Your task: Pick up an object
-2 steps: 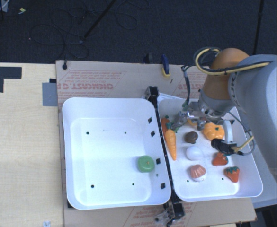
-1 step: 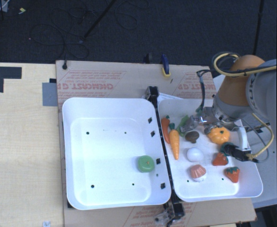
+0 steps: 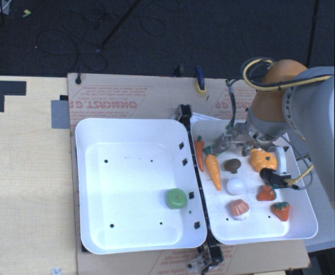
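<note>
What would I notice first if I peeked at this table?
Probably the big grey robot arm with its orange band, coming in from the right over the right bin. Beneath it lies a bright pile of toy food: an orange carrot, a white ball, a strawberry. In the left bin, one green round toy sits alone near the divider.

Even overhead light, slightly soft picture.
I see the white bins [image 3: 134, 132] bright without glare, faint shadows, and a dark background.
</note>
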`<state>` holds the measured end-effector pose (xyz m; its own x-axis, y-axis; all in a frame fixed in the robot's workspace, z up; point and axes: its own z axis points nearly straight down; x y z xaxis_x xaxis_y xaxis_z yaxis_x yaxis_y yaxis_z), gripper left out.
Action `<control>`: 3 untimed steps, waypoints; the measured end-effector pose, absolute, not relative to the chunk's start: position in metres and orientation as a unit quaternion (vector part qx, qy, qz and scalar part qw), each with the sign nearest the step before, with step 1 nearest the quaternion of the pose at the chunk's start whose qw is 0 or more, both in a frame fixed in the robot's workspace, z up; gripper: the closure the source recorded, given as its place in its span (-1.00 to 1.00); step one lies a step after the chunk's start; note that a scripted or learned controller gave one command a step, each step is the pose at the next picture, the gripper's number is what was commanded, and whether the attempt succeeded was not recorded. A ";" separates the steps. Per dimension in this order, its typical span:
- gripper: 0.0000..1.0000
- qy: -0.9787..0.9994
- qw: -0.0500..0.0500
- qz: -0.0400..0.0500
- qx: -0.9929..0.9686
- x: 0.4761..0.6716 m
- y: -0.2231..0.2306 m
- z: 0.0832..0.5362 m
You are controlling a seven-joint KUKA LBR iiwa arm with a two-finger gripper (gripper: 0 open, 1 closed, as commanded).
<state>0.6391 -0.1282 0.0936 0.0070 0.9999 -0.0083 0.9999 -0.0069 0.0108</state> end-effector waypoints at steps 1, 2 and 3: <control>-1.00 0.705 0.004 0.003 0.709 0.538 -0.111 0.093; -1.00 0.708 0.003 0.002 0.706 0.598 -0.084 0.091; 1.00 0.706 0.002 0.004 0.708 0.597 -0.083 0.103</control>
